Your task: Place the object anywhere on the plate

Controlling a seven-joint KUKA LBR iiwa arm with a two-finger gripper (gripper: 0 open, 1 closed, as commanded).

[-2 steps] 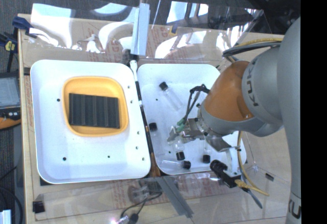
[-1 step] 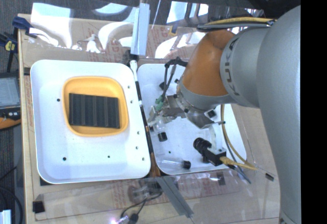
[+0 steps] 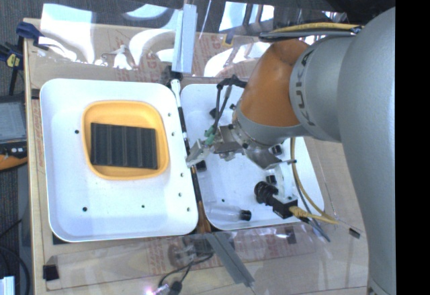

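Observation:
The yellow plate point(image 3: 125, 114) with a dark ridged centre lies in the left white bin point(image 3: 67, 199). My gripper point(image 3: 199, 152) hangs low over the left side of the right bin point(image 3: 232, 186), close to the wall between the two bins. A small greenish piece point(image 3: 211, 135) shows by the wrist; I cannot tell whether it is held. A clear tube with a black cap point(image 3: 232, 214) lies near the right bin's front edge.
The grey arm with its orange band point(image 3: 275, 89) covers the right bin's back and right parts. A black fitting point(image 3: 265, 191) and a yellow cable point(image 3: 306, 199) hang beside the wrist. A metal bar point(image 3: 185, 38) stands behind the bins.

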